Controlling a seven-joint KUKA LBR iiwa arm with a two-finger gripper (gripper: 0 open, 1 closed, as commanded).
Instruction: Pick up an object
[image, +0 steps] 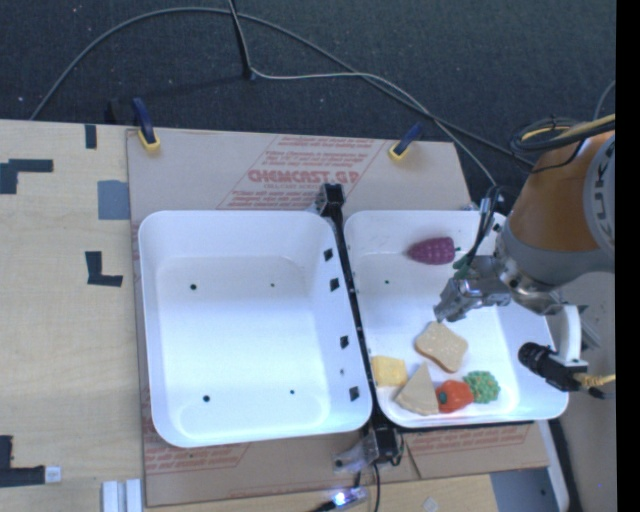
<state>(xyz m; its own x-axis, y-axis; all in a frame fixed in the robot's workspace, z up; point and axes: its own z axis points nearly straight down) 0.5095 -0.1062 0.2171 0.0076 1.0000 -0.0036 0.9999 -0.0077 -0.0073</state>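
The bread slice (441, 346) lies in the right bin (395, 240), unlifted, among the cheese (389, 372), tomato (454, 396) and purple fruit (432, 250). The end effector (452, 303) hovers just above it; whether spread or pressed together, I cannot tell. The grasp remains undone.

You've got two white bins (240, 330); purple grape bunch (432, 250); tan bread slice (441, 346); yellow cheese block (389, 372); red tomato (455, 396); green broccoli (483, 385); grey arm with orange band (560, 205); brown cardboard with red print (290, 175).

Gripper (452, 305) low, angled left, arm behind.
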